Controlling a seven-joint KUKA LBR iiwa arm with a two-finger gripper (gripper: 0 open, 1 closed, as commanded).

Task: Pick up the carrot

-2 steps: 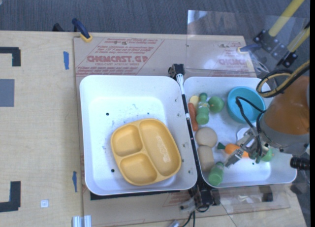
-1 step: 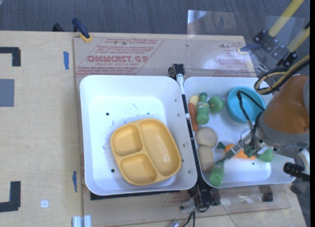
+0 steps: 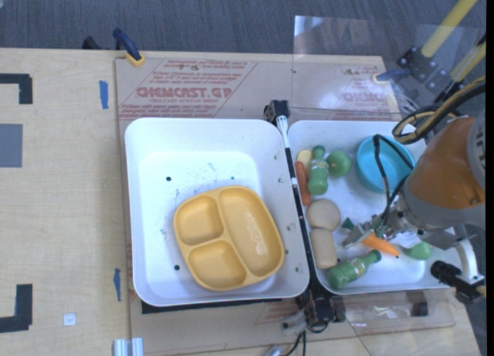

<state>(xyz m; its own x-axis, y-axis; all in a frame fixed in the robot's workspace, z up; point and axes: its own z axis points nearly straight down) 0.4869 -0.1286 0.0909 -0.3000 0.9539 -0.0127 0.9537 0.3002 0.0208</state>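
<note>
Reaching in from the right edge of the frame, the arm hangs low over the right bin, so the step in hand looks like the approach to the grasp. The left bin, at frame centre, holds a yellow divided plate. A blue bowl sits in the right bin's upper part. The gripper is just above the carrot, which lies in the right bin's lower part beside a green bottle. I cannot tell how the fingers stand. Next, they must settle either side of the carrot and close.
</note>
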